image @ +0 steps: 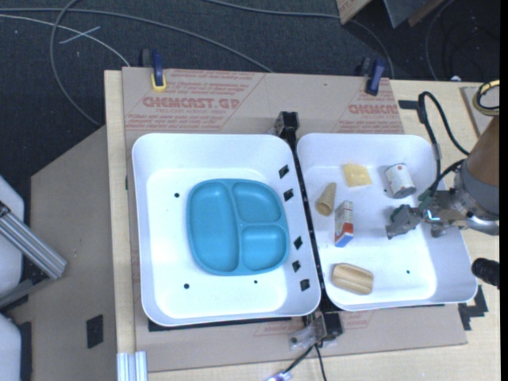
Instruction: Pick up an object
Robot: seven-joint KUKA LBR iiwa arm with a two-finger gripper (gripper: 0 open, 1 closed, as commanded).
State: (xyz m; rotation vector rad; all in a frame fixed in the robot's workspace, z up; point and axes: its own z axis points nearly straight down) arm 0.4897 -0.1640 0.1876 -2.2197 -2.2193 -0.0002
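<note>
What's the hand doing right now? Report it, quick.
Hand: low in the right bin, nothing visibly between its fingers; open or closed cannot be told.

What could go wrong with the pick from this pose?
The claw sits low in the right bin with bare floor around it, so it may close on nothing. The white cylinder lies close beside it and could roll off if brushed. The remaining items lie farther left, requiring a reposition.

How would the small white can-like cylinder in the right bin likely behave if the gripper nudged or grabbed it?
The white cylinder appears to lie on its side, so a nudge would probably roll it. Its smooth round wall may slip between fingers. The gripper sits just below it in the right bin.
</note>
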